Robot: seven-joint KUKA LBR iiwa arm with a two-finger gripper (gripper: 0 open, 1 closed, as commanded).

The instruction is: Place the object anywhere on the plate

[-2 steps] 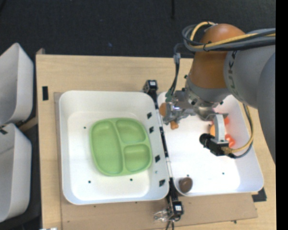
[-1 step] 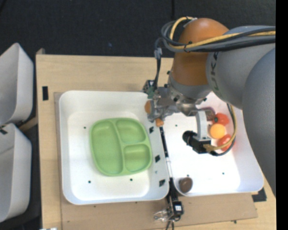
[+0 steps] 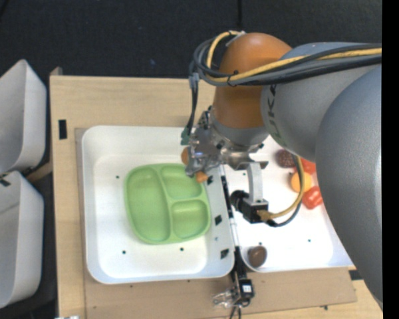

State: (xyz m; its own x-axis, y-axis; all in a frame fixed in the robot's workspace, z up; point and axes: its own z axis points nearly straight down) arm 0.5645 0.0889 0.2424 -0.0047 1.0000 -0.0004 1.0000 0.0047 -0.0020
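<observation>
Wooden table (image 3: 120,102) carries two glossy white bins; a smooth green three-compartment plate (image 3: 166,203) lies left, the gripper (image 3: 198,159) over its upper-right rim.

The arm (image 3: 332,111) covers much of the right bin (image 3: 299,244) and runs off the right edge. The end effector (image 3: 198,159) sits under the wrist, its fingers hidden. Orange and red items (image 3: 308,185) beside the arm are partly covered, too unclear to name.

Glossy green plastic plate (image 3: 165,203), smooth white bins (image 3: 103,258)
</observation>
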